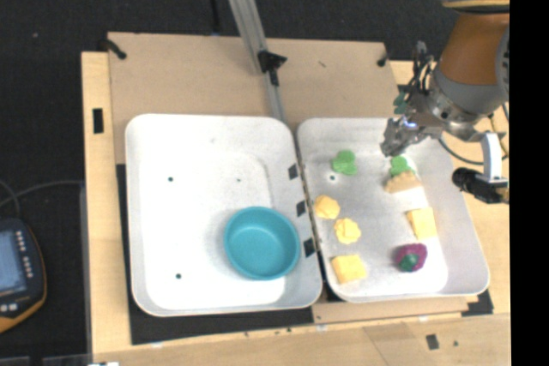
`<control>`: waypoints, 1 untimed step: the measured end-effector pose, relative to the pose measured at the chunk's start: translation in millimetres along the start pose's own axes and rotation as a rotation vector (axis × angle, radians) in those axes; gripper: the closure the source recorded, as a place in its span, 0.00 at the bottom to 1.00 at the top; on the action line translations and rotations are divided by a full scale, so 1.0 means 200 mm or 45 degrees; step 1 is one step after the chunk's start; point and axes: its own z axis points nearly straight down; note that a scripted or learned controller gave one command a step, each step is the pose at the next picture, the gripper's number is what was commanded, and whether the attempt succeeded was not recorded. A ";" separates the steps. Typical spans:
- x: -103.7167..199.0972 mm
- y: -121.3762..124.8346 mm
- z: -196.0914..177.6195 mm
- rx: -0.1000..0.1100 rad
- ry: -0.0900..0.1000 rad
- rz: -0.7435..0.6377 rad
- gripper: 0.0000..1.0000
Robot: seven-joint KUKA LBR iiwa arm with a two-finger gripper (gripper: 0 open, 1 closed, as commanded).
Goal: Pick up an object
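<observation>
Gripper [400,141] hangs over the far part of the right bin [463,270], just above a green-topped piece; can't tell its state from this angle, and nothing visibly held.

Near to far, right bin: yellow block [347,268] at the near edge beside the divider, purple-and-green piece [411,257] near the right corner. Next row back: small yellow lump [346,229], yellow wedge [421,223] to its right. Then another yellow lump [326,207] close to the divider. Further back, a green-and-tan piece [401,174] lying w/ a white bit touching its near side, directly under the tool. Green blob [344,162] sits apart, toward bin centre. Left bin [154,150] holds a blue bowl [261,242] at its near right.

Likely target: the green-and-tan piece, since it's closest to the tool. Judging by looks, these are small toy-food items, prob. light, stiff plastic or foam, not fragile. Smooth rounded tops could slip, so best to close across the narrow middle of the body, low down, avoiding the white bit alongside. Risk: nudging it into the wedge nearby.
</observation>
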 end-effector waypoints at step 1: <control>-0.01 0.01 -0.27 -0.006 0.000 -0.001 1.00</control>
